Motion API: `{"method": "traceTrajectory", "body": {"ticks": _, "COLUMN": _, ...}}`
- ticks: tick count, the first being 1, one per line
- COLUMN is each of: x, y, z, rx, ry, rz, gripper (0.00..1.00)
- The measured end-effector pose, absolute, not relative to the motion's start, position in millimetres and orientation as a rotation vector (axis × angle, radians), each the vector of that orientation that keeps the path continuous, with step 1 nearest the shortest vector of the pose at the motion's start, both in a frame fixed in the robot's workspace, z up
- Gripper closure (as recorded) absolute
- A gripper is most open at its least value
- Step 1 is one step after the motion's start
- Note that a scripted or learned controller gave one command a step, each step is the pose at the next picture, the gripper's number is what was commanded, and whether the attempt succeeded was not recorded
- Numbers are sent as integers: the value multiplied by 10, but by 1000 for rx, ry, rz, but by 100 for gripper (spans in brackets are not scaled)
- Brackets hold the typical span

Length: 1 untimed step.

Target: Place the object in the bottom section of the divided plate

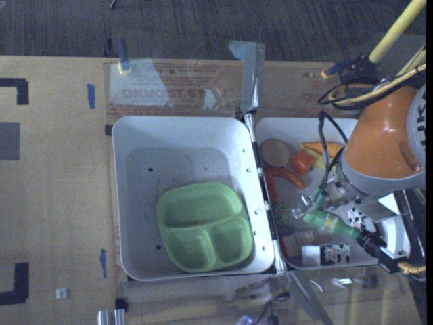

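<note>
**Arm working low in the right bin, plate sitting in the left**

The grey arm with its orange band (382, 141) is reaching in from the right and hanging over the right bin (270, 128). Its jaws (323, 200) are sitting low among the clutter there, and I cannot tell from here whether they are spread or pressed together.

Just beside the jaws, a green bottle (331, 223) is lying on its side, and whether it is touching them is unclear. Further up the bin, an orange-red piece (302, 161) is lying near a round tan disc (275, 152), with a long red item (287, 177) just below them. A small white and black box (326, 254) is resting near the bin's lower edge.

In the left bin (128, 181), the green divided plate (205, 226) is sitting toward the lower right corner. The desk (54, 181) is stretching out to the left, bearing black and blue tape marks.
</note>
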State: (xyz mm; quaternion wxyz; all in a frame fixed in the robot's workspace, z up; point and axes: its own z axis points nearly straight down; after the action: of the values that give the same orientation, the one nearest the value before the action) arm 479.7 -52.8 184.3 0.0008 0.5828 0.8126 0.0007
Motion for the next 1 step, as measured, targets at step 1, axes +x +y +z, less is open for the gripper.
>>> {"method": "traceTrajectory", "body": {"ticks": 1, "x": 4811, "y": -600, "z": 1843, "rx": 1800, "ry": 2573, "rz": 1, "gripper": 100}}
